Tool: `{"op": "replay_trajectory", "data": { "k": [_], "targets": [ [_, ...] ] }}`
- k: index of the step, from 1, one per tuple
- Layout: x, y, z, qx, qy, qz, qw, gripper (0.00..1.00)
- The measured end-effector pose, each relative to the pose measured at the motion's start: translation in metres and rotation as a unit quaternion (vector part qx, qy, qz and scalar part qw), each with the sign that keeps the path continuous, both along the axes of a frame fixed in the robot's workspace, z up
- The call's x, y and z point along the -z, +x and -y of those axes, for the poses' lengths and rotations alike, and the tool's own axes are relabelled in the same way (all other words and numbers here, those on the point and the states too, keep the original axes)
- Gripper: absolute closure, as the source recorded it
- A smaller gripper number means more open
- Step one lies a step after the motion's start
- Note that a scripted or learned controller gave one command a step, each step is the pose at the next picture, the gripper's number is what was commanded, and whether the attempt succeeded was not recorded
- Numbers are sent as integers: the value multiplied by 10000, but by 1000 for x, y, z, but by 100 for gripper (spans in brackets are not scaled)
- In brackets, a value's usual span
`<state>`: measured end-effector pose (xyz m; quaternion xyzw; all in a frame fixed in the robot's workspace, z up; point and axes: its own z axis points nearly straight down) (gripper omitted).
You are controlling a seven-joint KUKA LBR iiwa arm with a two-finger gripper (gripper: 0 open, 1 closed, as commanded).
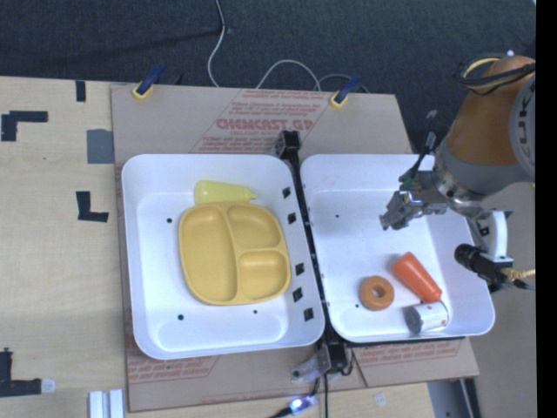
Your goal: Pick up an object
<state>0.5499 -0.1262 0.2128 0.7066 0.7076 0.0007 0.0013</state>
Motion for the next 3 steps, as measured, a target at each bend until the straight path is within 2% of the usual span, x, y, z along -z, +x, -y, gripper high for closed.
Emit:
{"op": "replay_trajectory", "data": {
  "k": [1, 2, 3],
  "targets": [
    [-62, -3, 2, -2, -2, 9, 10000, 100],
    [-61, 11, -41, -16, 7, -19, 10000, 100],
    [-58, 32, -98, -25, 6, -19, 10000, 100]
  ]
}}
